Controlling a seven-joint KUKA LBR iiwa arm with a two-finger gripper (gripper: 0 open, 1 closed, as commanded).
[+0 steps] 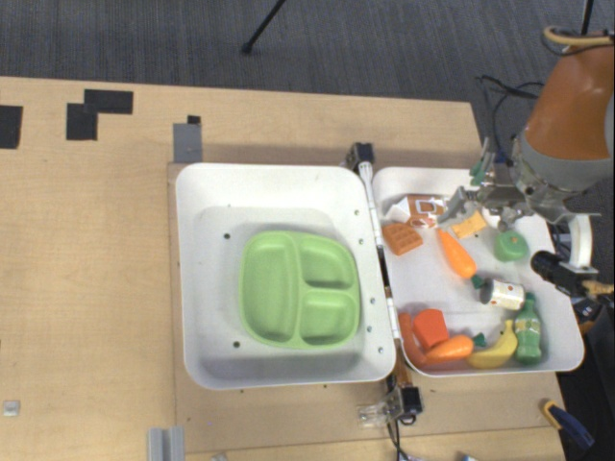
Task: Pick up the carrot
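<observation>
A banana (493, 350) lies at the right bin's (573, 358) near edge. The carrot (457, 254) rests mid-bin, just below the end effector (480, 198), whose state I cannot tell.

Grey arm (567, 166), orange band (574, 99) above wrist

The divided plate (298, 289) lies in the left bin (207, 353). Right of that bin, the right bin (567, 353) holds the carrot (457, 254) near its middle, with the banana (494, 351) and bottle (528, 339) nearer the camera.
</observation>
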